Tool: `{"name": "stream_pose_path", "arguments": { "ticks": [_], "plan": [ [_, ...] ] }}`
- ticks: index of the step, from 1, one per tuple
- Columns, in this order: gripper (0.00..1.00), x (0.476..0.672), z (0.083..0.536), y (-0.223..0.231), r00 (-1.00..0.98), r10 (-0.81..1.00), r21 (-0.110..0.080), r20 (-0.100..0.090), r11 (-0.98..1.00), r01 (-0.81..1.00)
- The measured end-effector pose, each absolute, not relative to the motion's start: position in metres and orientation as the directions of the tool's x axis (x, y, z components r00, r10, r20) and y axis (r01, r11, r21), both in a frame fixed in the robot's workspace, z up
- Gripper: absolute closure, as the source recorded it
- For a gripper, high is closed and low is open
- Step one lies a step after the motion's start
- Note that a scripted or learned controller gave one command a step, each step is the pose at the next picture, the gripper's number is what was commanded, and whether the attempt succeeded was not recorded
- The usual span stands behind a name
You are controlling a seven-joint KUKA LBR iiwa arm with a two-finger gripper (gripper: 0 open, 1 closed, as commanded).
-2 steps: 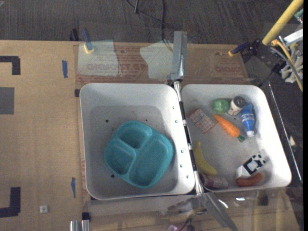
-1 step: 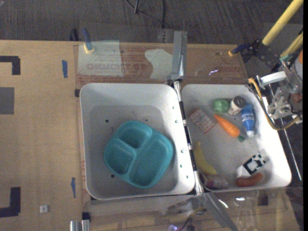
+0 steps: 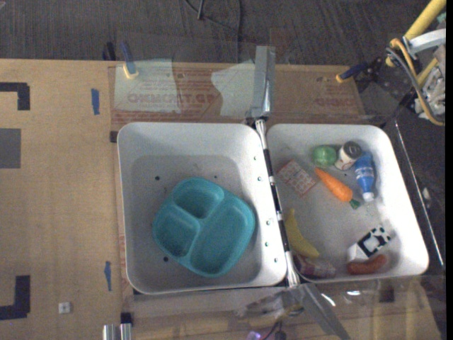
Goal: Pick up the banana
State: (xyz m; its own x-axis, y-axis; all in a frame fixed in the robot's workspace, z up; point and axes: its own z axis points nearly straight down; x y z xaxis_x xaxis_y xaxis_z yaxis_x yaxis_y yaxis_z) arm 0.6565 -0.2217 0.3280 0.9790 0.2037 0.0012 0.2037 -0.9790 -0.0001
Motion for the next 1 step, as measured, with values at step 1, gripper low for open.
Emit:
{"name": "stream_pose_path", "arguments": {
  "ticks": [1],
  "plan": [
    [1.0, 0.6506, 0.2495, -0.2199, 0.978, 0.207, -0.003, -0.003, -0.978, 0.207]
  ]
}}
